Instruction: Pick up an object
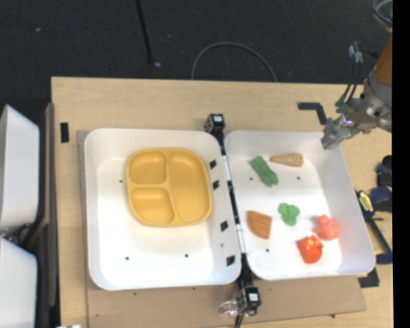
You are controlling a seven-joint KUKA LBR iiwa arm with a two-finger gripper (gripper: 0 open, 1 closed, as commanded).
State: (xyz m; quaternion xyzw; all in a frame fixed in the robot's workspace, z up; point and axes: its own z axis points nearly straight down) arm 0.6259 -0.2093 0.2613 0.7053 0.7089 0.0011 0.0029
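Over the right bin's (pixel 342 183) far right corner hangs the claw (pixel 331 137), nothing between its fingers; whether spread or closed, cannot tell. Inside that bin: green piece (pixel 264 171) and tan cone-like piece (pixel 287 159) nearest the claw, small green item (pixel 289 213), orange wedge (pixel 260 224), pink (pixel 328 227) and red (pixel 310 249) pieces toward the near edge.

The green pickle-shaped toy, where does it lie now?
In the camera view the green pickle-shaped toy lies in the right bin, upper middle, just left of the tan cone-shaped toy.
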